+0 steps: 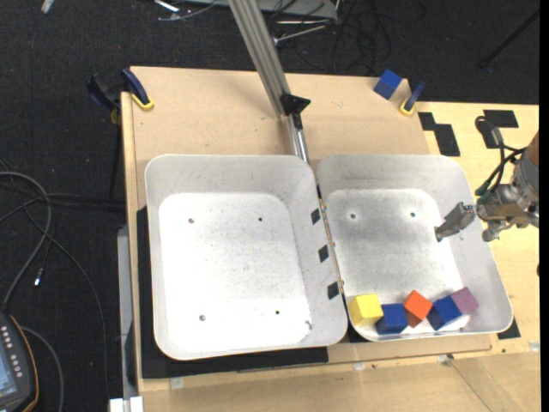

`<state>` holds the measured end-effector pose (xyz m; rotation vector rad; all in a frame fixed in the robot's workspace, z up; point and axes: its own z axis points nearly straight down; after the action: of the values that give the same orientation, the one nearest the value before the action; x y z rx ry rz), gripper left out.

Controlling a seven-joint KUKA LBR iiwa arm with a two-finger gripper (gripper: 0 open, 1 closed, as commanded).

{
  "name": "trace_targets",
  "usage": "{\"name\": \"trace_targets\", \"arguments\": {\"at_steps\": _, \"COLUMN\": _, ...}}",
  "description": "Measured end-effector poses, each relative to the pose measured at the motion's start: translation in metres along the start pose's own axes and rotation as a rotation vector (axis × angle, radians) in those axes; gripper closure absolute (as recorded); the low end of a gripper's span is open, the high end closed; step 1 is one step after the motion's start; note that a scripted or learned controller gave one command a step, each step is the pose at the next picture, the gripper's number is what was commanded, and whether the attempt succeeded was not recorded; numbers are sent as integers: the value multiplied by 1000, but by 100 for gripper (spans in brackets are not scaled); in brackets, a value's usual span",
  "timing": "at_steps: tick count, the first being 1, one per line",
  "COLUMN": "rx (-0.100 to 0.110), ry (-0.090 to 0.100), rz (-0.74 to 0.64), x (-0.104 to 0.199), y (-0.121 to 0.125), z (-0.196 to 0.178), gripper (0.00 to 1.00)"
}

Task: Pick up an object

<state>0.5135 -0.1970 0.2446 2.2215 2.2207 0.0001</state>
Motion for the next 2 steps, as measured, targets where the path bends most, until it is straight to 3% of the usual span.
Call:
{"name": "trace_targets", "arguments": {"at_steps": 1, "rx": 8, "ry": 4, "rz": -5, "x": 49, "y": -5, "z": 123, "gripper": 0}}
{"name": "trace_targets", "arguments": {"at_steps": 2, "rx": 1, "ry": 0, "rz": -6, "x": 75, "y": 15, "z": 151, "gripper": 0}}
